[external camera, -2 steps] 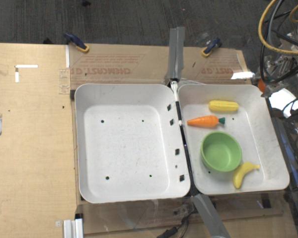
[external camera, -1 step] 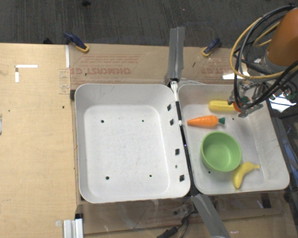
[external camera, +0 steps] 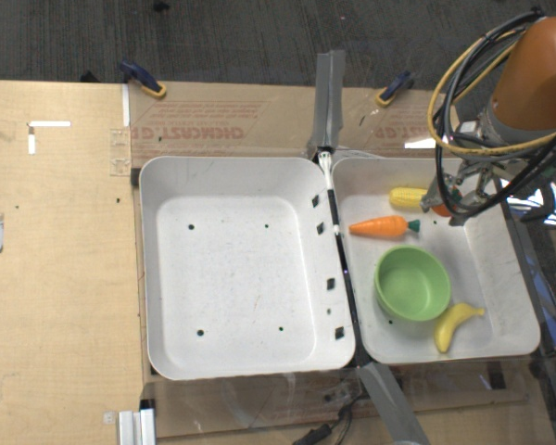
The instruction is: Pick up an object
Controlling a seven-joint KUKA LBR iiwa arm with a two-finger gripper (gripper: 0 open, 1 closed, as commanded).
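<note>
The right bin (external camera: 510,276) holds a yellow corn cob (external camera: 408,197) near its back, an orange carrot (external camera: 382,228) with a green tip just in front of the cob, a green bowl (external camera: 412,284) in the middle and a yellow banana (external camera: 456,324) near the front. My gripper (external camera: 454,200) hangs low over the back of this bin, just right of the corn cob, half hidden by cables. A small orange-red thing (external camera: 440,209) shows at its lower left; I cannot make out what it is.
The left bin (external camera: 157,248) lies beside the right one, with a grey divider bar (external camera: 329,109) running back between them. Yellow and black cables (external camera: 463,91) loop around the wrist. Clamps (external camera: 144,79) sit on the cardboard behind the bins.
</note>
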